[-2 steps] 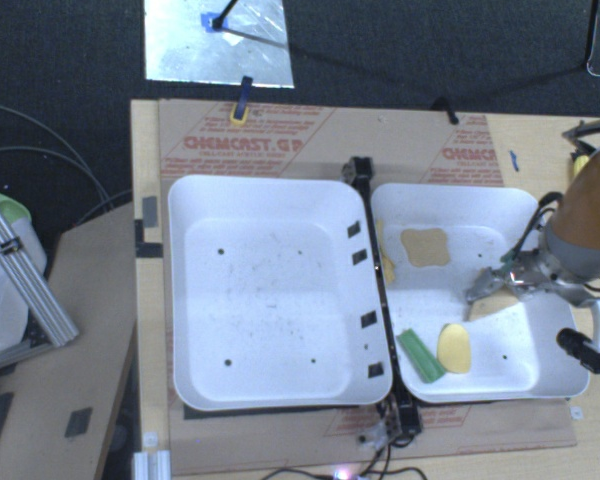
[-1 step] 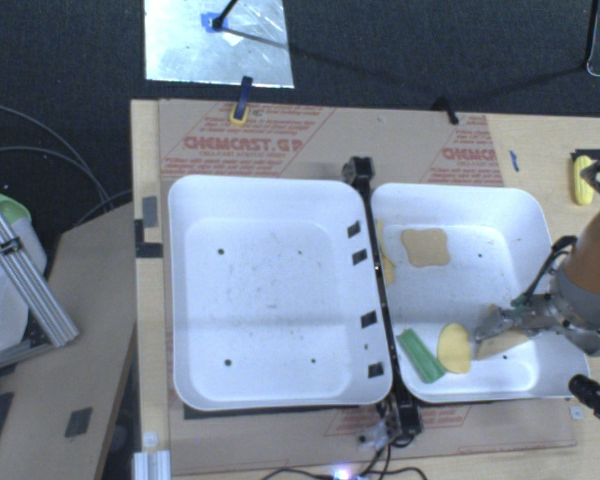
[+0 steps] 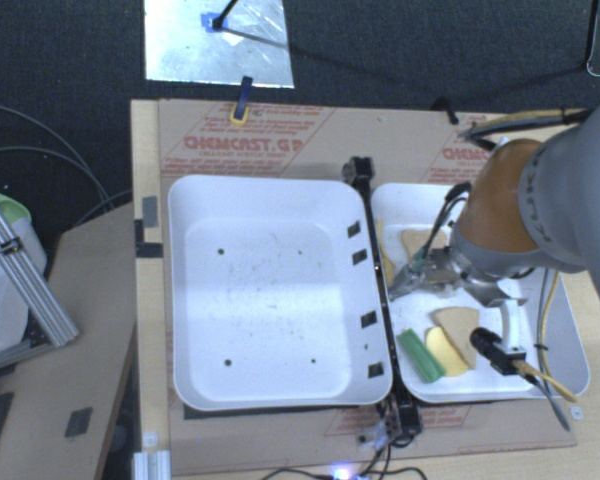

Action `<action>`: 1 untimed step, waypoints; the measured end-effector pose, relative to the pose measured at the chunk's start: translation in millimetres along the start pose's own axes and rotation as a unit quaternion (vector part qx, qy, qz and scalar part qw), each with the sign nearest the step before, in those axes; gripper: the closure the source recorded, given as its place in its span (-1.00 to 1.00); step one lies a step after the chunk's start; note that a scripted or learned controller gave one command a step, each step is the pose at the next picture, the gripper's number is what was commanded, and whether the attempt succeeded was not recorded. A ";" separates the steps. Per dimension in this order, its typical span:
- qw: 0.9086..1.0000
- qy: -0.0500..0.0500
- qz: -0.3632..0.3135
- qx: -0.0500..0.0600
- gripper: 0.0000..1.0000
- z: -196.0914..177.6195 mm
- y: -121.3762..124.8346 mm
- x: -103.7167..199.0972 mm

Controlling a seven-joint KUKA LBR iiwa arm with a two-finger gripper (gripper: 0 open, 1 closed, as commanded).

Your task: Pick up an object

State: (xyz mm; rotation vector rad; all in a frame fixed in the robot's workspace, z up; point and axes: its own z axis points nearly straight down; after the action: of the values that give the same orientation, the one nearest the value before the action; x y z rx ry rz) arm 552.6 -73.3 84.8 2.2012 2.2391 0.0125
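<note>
Reaching in from the right of the frame, your arm (image 3: 540,208) held its gripper (image 3: 407,278) low over the right bin (image 3: 400,200), close to that bin's left wall. Whether the gripper was released or clenched could not be told from this angle, and nothing could be seen held in it.

Everything you could pick lay in that same bin. A green block (image 3: 417,355) sat at the bin's lower left, its long axis running from upper left to lower right. A yellow piece (image 3: 443,348) lay just beside it on the right, touching or nearly so. A tan wedge (image 3: 458,318) rested just above the yellow piece, and a tan scrap (image 3: 412,240) lay toward the top of the bin, partly hidden by the wrist. The left bin (image 3: 270,208) showed only bare white floor.

The coming move appeared to turn on one relation: the gripper stood between the tan scrap above it and the cluster of three below it. The green block lay almost straight down the frame from the gripper, near but apart. A grasp there would probably have called for closing across the block's narrow width, with the yellow piece crowding one side.
</note>
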 end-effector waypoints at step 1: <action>1.000 -0.003 0.006 0.001 -1.00 0.0 26.1 -17.2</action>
State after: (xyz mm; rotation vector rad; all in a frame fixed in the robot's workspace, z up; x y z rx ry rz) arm 579.1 -90.0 84.8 2.2141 2.2235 0.0039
